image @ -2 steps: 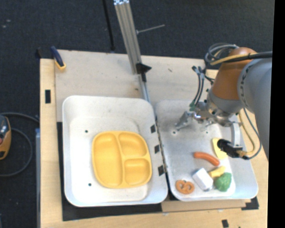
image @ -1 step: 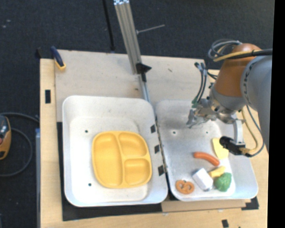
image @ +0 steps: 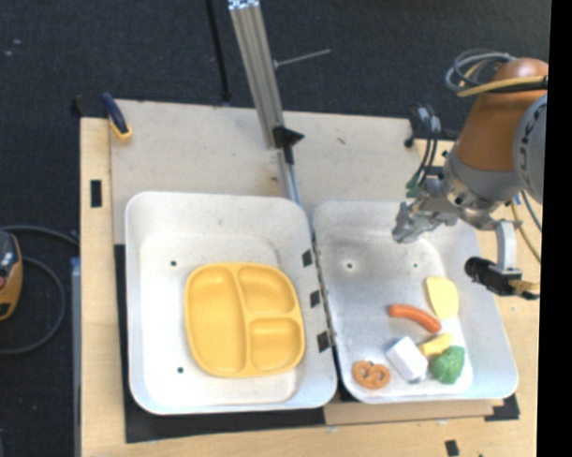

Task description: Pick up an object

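A cluster of small toy foods is seen in the near right corner of the right bin. An orange sausage lies slantwise in the middle of the group, with a pale yellow wedge just beyond it. Nearer the viewer, a white block touches a small yellow piece and a green broccoli-like piece; a brown pretzel sits by the bin's near rim.

All are judged light, stiff and somewhat slippery. The sausage is judged the easiest pick, being apart from the others; it would best be taken across its narrow middle.

The gripper hangs over the far part of the same bin, well apart from the toys, with nothing held; whether its jaws are parted cannot be told.

A yellow divided tray rests in the left bin.
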Robot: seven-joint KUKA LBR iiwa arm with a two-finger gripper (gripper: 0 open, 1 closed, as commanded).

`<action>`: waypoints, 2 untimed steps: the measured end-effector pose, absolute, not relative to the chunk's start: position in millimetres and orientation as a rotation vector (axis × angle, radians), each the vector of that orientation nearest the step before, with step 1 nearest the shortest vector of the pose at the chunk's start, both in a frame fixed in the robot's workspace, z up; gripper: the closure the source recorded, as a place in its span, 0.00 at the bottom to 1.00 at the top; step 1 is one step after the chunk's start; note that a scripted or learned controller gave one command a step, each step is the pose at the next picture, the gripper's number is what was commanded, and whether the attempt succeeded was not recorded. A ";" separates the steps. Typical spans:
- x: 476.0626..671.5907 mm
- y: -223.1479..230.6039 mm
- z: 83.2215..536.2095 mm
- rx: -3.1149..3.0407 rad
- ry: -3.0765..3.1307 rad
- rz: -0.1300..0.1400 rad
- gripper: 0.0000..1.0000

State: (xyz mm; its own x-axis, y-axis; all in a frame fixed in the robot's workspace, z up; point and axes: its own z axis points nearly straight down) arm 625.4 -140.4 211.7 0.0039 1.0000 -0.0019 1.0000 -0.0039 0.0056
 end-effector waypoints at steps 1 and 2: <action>626.0 -135.5 258.1 2.214 2.220 0.006 1.00; 626.9 -137.0 290.3 2.216 2.221 0.003 1.00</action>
